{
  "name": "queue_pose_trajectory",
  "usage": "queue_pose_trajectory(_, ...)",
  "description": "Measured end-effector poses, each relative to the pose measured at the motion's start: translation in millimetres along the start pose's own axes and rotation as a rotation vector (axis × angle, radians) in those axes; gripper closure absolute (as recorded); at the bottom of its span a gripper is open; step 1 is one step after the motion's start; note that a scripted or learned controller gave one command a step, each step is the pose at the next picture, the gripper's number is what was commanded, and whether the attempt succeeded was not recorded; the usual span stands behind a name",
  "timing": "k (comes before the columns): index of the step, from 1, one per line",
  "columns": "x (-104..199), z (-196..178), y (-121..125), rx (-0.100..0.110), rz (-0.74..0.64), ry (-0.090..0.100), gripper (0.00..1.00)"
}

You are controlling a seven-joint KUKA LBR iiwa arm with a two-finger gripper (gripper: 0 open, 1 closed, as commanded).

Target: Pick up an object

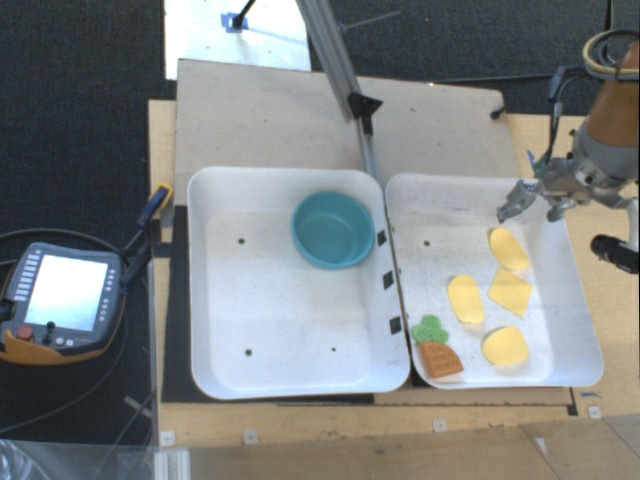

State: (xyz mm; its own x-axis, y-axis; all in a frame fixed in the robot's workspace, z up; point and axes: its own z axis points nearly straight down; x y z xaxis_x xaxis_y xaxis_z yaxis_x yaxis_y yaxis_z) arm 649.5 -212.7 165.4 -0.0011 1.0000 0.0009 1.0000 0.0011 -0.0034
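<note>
We judge ourselves at the approach step: our gripper (532, 200) hangs with its fingers apart and nothing between them over the right bin (572, 268), just above the nearest yellow piece (508, 249), so next we must descend and close on it.

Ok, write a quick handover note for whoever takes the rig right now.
Gripper: over the right bin's top right area, nothing visibly between its fingers.
Right bin: four yellow pieces, and a carrot toy at the lower left corner.
Left bin: a teal bowl near the top right.
Done: nothing picked yet.
Left: grasp and lift one object; the top yellow piece is nearest.
</note>
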Motion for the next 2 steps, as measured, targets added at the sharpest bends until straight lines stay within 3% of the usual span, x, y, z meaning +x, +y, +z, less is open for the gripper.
queue_pose_trajectory(2,1,76,1,-0.003,0.000,0.000,0.00)
